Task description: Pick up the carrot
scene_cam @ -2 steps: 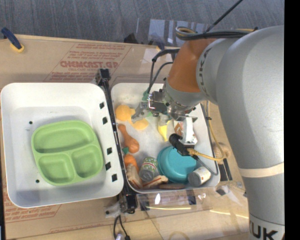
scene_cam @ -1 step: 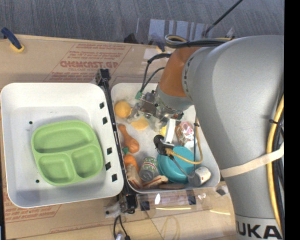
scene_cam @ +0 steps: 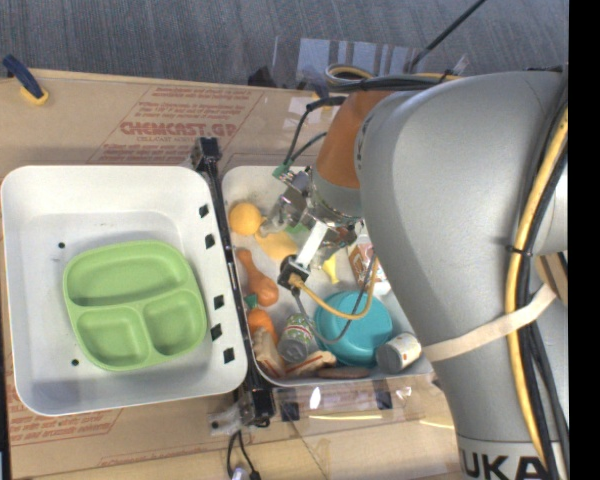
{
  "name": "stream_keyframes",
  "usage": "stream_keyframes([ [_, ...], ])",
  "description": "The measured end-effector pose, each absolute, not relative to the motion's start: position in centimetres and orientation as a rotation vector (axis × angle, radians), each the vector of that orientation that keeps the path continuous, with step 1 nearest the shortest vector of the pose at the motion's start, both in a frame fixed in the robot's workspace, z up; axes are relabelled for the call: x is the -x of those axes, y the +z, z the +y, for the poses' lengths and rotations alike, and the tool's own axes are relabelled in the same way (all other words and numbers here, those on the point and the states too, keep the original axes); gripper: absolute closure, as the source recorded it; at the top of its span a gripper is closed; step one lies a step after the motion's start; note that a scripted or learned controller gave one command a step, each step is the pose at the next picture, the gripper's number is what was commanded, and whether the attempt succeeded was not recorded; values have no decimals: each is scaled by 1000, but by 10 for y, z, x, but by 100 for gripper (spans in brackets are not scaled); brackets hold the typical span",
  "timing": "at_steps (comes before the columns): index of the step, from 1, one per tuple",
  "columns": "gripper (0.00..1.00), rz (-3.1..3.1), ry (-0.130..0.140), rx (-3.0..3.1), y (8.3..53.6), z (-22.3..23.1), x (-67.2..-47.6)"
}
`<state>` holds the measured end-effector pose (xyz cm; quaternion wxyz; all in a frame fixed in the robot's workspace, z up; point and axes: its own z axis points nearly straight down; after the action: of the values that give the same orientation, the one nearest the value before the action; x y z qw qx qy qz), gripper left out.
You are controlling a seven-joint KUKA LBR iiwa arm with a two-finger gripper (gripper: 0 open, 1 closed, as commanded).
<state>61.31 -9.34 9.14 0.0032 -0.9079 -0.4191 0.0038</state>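
I count two white bins, a left bin (scene_cam: 30, 218) and a right bin (scene_cam: 245, 183). In them I see one green tray (scene_cam: 130, 303), one teal bowl (scene_cam: 360, 333), one carrot (scene_cam: 260, 283), one yellow ball (scene_cam: 244, 218) and one can (scene_cam: 298, 340).

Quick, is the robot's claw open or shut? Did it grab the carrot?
Gripper: cannot be told, open or shut, from this view.
The carrot lies loose in the right bin, not in its grasp.

We're looking at bright, even overhead light, faint shadows inside the left bin (scene_cam: 40, 218), soft sheen on the grey arm (scene_cam: 460, 198), we get slightly blurry detail in the crowded right bin (scene_cam: 255, 175).
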Motion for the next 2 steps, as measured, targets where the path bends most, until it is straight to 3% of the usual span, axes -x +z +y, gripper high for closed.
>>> stream_keyframes([
  [1, 100, -1326, 16, 2834, 102, -92, -614],
  [2, 100, -1292, 2, 2855, 195, -7, -552],
])
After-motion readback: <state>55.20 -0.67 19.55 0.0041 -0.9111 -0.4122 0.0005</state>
